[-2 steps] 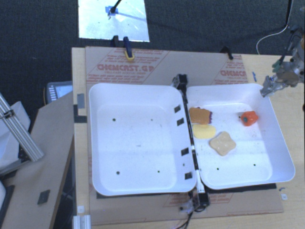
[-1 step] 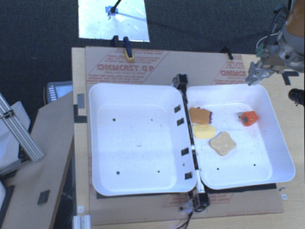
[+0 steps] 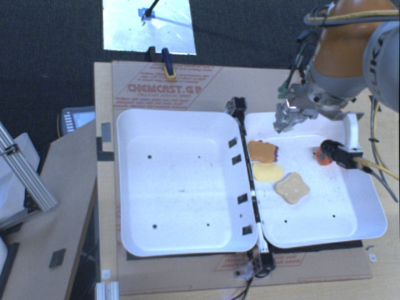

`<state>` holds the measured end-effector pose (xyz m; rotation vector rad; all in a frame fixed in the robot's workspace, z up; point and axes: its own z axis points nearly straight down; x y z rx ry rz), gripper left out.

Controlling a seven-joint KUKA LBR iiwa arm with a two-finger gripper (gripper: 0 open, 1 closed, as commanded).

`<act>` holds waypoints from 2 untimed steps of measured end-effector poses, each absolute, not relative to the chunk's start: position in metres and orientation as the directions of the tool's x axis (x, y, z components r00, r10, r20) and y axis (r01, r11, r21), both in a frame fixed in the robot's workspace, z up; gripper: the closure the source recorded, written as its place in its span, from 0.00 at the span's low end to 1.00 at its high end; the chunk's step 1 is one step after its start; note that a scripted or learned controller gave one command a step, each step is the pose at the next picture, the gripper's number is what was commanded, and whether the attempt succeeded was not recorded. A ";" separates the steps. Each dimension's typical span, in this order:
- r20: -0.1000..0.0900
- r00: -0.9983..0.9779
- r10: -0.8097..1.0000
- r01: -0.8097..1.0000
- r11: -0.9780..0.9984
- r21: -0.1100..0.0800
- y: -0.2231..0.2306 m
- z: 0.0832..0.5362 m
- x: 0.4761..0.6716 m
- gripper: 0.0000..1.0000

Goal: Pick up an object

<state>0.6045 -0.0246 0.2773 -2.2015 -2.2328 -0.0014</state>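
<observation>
Currently the gripper [image 3: 287,121] hangs over the right bin [image 3: 369,220]; whether it is clenched or released cannot be told. Nothing is lifted yet. Just below it lie an orange block [image 3: 262,151], a yellow disc [image 3: 267,172] and a tan piece [image 3: 292,188], all awaiting pickup.

Three objects [image 3: 275,170] clustered in right bin [image 3: 369,220], near divider.
</observation>
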 end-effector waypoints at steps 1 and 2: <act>0.001 0.000 1.000 1.000 0.000 -0.001 -0.037 0.297 0.530 1.00; 0.003 -0.013 1.000 1.000 0.013 0.011 0.041 0.381 0.540 1.00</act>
